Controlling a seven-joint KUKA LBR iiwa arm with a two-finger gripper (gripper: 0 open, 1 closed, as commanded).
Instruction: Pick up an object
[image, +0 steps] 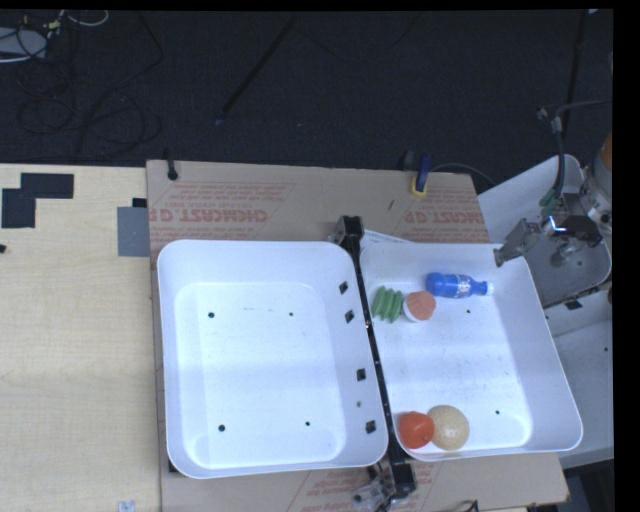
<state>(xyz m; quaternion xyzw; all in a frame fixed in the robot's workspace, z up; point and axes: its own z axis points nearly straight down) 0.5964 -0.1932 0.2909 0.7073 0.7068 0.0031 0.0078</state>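
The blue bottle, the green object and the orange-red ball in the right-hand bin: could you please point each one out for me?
blue bottle (452, 285), camera view, on the middle of its blue body.
green object (387, 303), camera view, on its ribbed middle.
orange-red ball (415, 429), camera view, on the centre of its top.

Cardboard sheet (250, 205): upside-down red print "CHEMCAST GP"; rest unreadable.
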